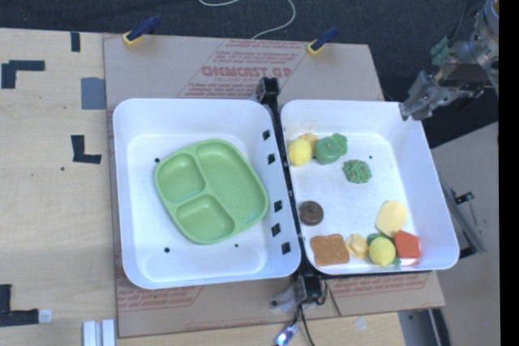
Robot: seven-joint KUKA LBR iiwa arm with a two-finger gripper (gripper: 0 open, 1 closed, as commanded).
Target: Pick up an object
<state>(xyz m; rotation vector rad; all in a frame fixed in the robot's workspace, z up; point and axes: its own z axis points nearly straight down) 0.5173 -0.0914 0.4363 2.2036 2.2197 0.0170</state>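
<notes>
Nearest the front edge of the desk [49, 198], the right bin [422, 150] holds a row along its front wall: a brown toast-like square [329, 249], a small pale yellow piece [357, 244], a yellow-green round fruit [382, 251] and a red-orange block [407, 245]. The fruit and the block touch, and something dark green between them is mostly hidden. Just behind them lies a pale yellow lump [392, 216], and nearer the divider a small brown disc [310, 212].

The left bin [130, 126] carries a light green divided tray [212, 190], tilted, with three compartments.

Further back in the right bin sits a fuzzy green clump [356, 170], then a green round piece [330, 147] touching a yellow lemon [300, 151]; a pale bit behind the lemon is too hidden to name.

Cardboard [235, 69] under the bins is clamped at the desk's far edge by two yellow and blue clips [140, 30], and a thin white cable [243, 0] loops over dark carpet beyond.

The tool [415, 105] hangs outside the right bin's far right corner, above its rim, with nothing seen in it. It is blurred and partly cut off; I cannot tell how its fingers stand.
</notes>
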